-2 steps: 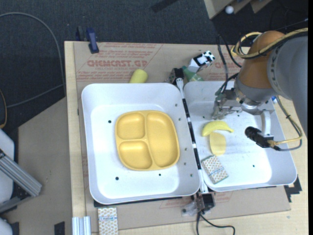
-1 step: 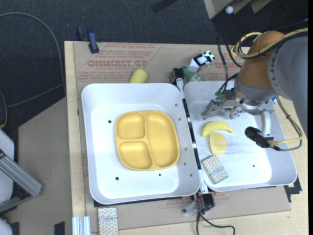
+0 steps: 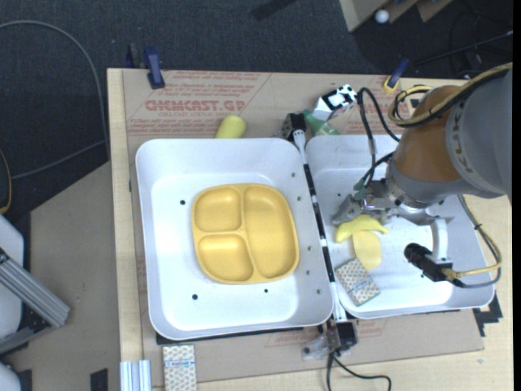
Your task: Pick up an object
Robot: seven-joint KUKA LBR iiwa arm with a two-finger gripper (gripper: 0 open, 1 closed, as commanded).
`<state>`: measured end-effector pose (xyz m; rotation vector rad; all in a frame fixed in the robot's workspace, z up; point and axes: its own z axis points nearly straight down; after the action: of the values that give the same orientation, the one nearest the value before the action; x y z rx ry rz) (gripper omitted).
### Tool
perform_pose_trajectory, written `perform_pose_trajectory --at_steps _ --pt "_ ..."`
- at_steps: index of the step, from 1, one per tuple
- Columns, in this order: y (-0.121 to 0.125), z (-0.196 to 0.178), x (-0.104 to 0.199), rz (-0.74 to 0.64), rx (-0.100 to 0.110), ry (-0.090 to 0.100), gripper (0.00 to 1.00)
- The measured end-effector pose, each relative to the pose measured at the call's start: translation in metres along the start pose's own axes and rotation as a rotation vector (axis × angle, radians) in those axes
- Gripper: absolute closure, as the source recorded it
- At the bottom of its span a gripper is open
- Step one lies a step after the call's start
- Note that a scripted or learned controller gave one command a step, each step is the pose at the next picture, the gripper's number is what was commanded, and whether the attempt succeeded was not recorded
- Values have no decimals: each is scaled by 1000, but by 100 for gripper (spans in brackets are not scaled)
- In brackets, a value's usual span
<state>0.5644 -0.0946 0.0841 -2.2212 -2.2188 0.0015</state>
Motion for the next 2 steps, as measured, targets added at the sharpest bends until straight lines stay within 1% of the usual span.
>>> perform_pose_trajectory --at_steps 1,2 --pt "1 -10 0 1 -3 0 100" --pt "1 -10 0 0 -2 0 0"
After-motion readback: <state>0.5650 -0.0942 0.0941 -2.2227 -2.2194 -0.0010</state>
